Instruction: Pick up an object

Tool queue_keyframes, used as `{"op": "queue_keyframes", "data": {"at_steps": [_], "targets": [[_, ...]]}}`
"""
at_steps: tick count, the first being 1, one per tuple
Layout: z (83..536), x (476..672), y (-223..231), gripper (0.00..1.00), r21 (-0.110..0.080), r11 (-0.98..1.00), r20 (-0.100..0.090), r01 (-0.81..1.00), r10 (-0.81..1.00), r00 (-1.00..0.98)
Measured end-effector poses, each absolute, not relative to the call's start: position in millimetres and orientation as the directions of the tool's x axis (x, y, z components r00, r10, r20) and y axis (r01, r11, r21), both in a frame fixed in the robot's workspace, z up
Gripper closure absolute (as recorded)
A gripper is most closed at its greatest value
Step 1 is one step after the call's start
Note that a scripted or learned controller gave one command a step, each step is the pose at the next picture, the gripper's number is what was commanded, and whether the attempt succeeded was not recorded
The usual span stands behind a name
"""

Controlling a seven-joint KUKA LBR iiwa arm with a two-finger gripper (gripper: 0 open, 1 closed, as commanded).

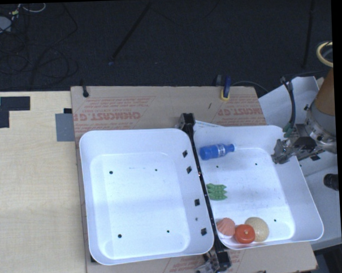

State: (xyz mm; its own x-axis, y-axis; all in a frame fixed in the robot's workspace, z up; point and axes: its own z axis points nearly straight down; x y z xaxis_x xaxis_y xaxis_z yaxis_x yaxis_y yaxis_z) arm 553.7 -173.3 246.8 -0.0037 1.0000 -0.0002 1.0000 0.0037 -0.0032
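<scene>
I am viewing the desk [37, 184] from above, and I am finding the gripper [286, 150] hanging over the right rim of the right bin [306, 195], at that bin's upper right corner, with the arm [328, 106] reaching in behind it. I am unable to tell how the jaws are standing: they are small, dark and crowded by cabling, and I am seeing nothing between them, so I am recording no grasp. The candidates for picking are all lying in the right bin. A blue bottle [216, 151] is lying on its side near the bin's upper left corner, close to the black divider [198, 183] between the bins. A small green item [216, 191] is lying just beside that divider, midway down. At the lower edge an orange piece [225, 226], a red cap-like piece [245, 234] and a pale round piece [257, 228] are clustering together, touching or nearly so. The left bin [139, 196] is sitting beside it. I am judging that the gripper is parked at the rim to keep the bin unobstructed for the camera, and that the approach has not yet begun. I am rating the bottle the easier target, since it is lying apart from the others; the clustered three are risking a fouled pinch.
</scene>
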Motion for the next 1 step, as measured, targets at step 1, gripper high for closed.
{"op": "queue_keyframes", "data": {"at_steps": [1], "targets": [[260.8, 548.3, -141.4, 1.00, -0.002, 0.003, 0.001, 1.000, 1.000, -0.003]]}}
